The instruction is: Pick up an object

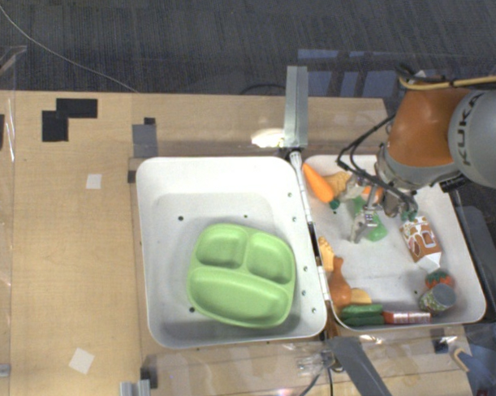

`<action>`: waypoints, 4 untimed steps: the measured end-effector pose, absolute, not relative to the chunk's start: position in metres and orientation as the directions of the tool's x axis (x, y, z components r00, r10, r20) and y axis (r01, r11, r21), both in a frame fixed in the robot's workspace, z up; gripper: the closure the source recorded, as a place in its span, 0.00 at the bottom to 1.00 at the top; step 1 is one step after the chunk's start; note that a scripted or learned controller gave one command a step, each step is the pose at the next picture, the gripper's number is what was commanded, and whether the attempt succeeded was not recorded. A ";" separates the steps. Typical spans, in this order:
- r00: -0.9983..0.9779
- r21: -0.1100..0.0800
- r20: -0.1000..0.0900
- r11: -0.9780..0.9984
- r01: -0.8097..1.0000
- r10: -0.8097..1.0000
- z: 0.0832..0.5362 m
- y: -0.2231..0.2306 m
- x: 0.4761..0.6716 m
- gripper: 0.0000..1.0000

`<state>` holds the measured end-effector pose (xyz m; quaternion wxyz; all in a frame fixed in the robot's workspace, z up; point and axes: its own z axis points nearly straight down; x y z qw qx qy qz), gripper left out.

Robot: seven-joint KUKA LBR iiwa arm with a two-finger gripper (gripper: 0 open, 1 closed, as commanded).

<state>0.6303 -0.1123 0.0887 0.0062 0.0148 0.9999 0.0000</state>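
Observation:
My gripper [365,226] hangs low in the right bin [472,295], just left of its middle, over a small green object [374,229]. An orange carrot [317,183] lies at the bin's upper left, with a tan piece [339,181] beside it. To the gripper's right rests a brown and white packet [419,238]. Along the front wall lie a green cucumber [362,315], a red bar [408,316] and an orange pear-shaped piece [340,287]. A round dark can [440,292] sits at the front right.
The left bin [154,188] holds a light green divided plate [242,274]. A metal post [294,110] rises behind the divider between the bins. The arm's orange band [420,126] and black cables overhang the right bin's back edge.

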 end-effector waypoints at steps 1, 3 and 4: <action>-1.000 -0.001 -0.014 1.000 -0.016 -0.016 0.089 -0.117 0.616 0.00; -0.978 0.002 -0.015 0.978 0.208 0.208 0.090 -0.083 0.595 0.00; -0.979 0.004 -0.032 0.979 0.203 0.203 0.105 -0.082 0.600 1.00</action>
